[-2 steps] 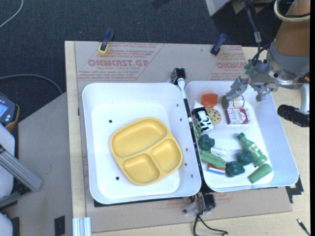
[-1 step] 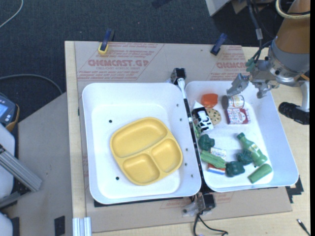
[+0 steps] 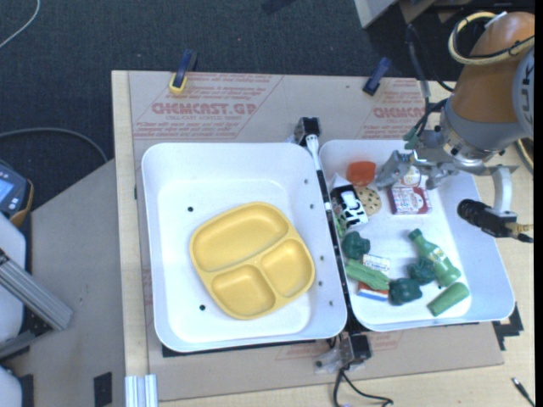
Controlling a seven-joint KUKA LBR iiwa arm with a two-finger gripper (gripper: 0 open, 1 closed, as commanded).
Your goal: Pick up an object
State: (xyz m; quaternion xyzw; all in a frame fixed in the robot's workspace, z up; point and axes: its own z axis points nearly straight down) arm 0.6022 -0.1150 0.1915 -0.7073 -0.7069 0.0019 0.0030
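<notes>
**Gripper low in the right bin**

The left bin (image 3: 161,227) holds a yellow divided tray (image 3: 251,259). In the right bin (image 3: 492,299) lie an orange piece (image 3: 361,172), a red packet (image 3: 407,199) and a green bottle (image 3: 433,256). The gripper (image 3: 411,170) sits just above the packet; whether it is parted or closed, I cannot tell.

Small toys crowd the right bin (image 3: 501,299): an orange piece (image 3: 361,172), a red packet (image 3: 407,199), a green bottle (image 3: 434,255), green vegetables (image 3: 405,290).
</notes>
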